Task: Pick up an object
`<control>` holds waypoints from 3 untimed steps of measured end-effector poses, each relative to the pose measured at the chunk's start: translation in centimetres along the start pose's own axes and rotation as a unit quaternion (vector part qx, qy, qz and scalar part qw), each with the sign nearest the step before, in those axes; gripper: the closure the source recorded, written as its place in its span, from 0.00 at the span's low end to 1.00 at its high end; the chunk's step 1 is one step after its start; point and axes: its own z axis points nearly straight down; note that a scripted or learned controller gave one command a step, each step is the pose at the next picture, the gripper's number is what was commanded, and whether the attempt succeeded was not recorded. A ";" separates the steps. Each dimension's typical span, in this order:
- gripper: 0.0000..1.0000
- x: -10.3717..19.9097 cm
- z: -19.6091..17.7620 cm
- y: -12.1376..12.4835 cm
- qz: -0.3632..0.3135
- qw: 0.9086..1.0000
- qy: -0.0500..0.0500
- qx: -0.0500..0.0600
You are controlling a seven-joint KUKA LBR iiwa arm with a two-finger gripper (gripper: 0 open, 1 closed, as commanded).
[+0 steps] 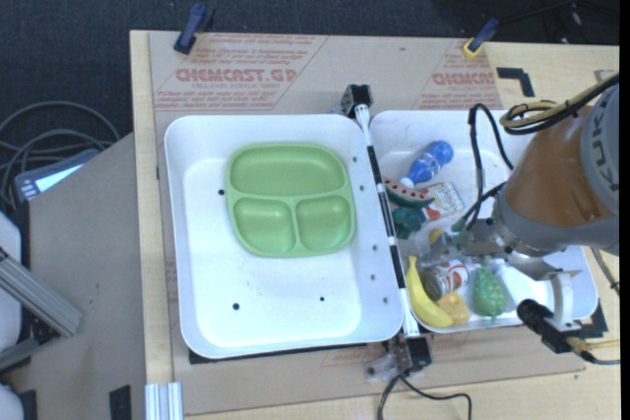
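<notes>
The right bin (394,127) holds a jumble of small objects. A blue-capped bottle (429,160) lies at the back, with a watermelon slice (408,191) and a dark green piece (407,219) in front of it. A yellow banana (425,299) lies along the front left, a bumpy green fruit (487,294) at the front, and a red-and-white item (452,276) between them. My gripper (460,245) hangs low over the middle of this pile, just above the red-and-white item. The arm's orange band (551,174) and grey wrist (536,231) cover the bin's right part.
The left bin (197,310) bears a light green divided plate (291,198) towards its back. A black clip (356,97) sits at the back of the divider between the bins. Black cables (479,143) loop off the arm over the right bin.
</notes>
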 end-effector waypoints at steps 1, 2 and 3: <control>1.00 0.0 -1.0 0.0 0.000 1.000 0.000 -0.001; 0.00 0.0 -1.0 0.0 0.000 1.000 0.000 -0.001; 0.00 0.0 1.9 0.0 0.000 1.000 0.000 0.001</control>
